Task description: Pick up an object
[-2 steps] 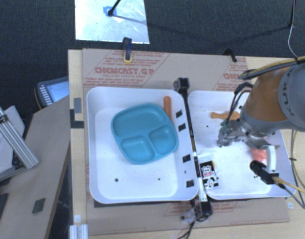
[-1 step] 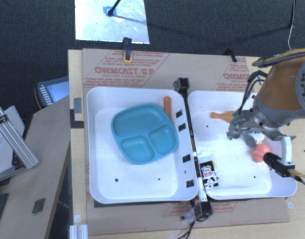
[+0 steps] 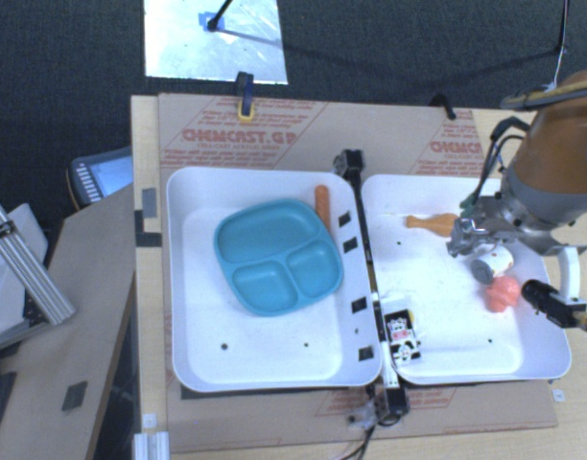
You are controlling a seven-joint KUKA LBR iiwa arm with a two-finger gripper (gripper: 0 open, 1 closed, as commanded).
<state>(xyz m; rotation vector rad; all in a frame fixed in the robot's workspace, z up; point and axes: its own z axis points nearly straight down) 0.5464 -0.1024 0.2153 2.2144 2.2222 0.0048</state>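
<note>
Pink rounded object (image 3: 503, 293), soft-looking, right bin (image 3: 447, 357), near hand (image 3: 478, 247)

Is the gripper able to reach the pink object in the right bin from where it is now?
Probably yes. The pink object lies uncovered on the right bin floor, just beside the gripper. A small grey-white piece sits close by and might get nudged.

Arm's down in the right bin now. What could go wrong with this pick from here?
1. The gripper sits among a grey-white object and a pink ball packed close together; closing could nudge one away.
2. The orange wooden piece lies just behind, so a sweep might knock it.
</note>
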